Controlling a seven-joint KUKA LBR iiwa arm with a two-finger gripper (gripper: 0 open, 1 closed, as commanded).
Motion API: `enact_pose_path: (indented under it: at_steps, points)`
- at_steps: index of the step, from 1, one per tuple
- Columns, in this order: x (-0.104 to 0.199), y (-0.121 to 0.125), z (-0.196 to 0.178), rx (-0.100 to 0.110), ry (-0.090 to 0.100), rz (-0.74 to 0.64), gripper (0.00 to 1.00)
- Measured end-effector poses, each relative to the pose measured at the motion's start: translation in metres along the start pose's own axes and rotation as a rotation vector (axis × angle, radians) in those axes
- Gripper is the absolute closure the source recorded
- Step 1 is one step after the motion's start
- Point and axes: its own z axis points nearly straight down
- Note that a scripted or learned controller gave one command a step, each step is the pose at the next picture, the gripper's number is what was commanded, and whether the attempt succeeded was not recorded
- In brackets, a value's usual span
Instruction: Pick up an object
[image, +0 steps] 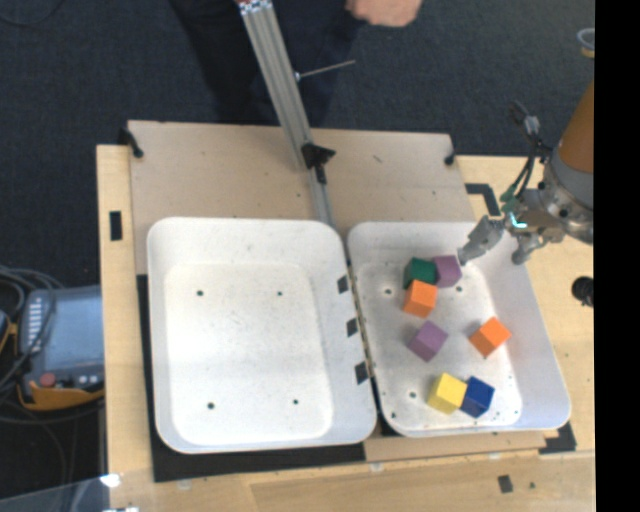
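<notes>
Several small cubes lie in the right bin (535, 330). A green cube (421, 271) and a purple cube (447, 270) touch near the bin's back, with an orange cube (421, 298) just in front of them. Further forward are a second purple cube (427, 340) and a second orange cube (489, 336). A yellow cube (448, 392) and a blue cube (478, 396) sit side by side at the front. My gripper (493, 257) hangs over the bin's back right part, open, with nothing between its fingers. Its left fingertip is close to the back purple cube.
The left bin (250, 330) stands beside the right one. A slanted metal rail (285, 85) comes down from the top to the bench's back edge. A grey device with cables (60, 345) sits off the bench at the left.
</notes>
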Motion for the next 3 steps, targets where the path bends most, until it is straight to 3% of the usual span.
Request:
enact_pose_path:
  at_steps: [1, 3]
  points:
    - [0.000, 0.001, -0.003, -0.005, -0.001, -0.001, 0.00]
    - [-0.006, -0.004, 0.101, 0.000, -0.001, 0.003, 0.00]
